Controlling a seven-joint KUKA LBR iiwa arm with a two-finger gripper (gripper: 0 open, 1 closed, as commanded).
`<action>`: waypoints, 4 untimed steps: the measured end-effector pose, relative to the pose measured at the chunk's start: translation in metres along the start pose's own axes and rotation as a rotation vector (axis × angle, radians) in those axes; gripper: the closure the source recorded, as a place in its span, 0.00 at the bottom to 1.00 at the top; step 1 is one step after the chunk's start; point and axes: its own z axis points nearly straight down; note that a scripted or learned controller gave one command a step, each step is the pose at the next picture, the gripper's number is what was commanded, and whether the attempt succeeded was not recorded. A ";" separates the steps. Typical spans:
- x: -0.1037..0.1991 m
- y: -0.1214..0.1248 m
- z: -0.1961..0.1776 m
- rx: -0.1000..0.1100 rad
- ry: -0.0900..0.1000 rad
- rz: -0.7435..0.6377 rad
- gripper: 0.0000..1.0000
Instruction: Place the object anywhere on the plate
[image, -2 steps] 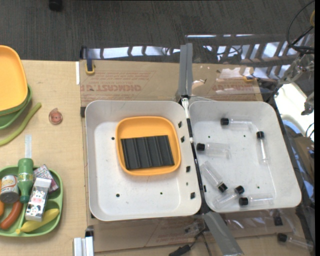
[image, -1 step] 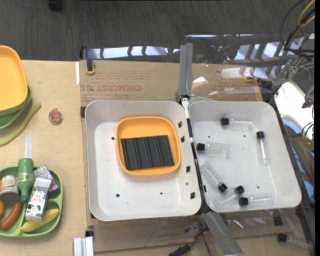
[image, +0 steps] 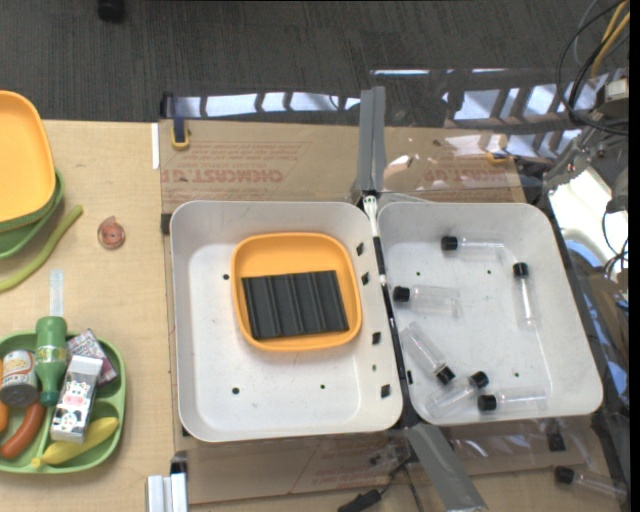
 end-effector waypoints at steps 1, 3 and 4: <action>0.000 0.000 0.057 -0.002 -0.001 -0.382 0.00; -0.008 0.004 0.107 -0.003 -0.002 -1.003 0.00; -0.013 0.005 0.067 -0.001 0.000 -1.276 0.00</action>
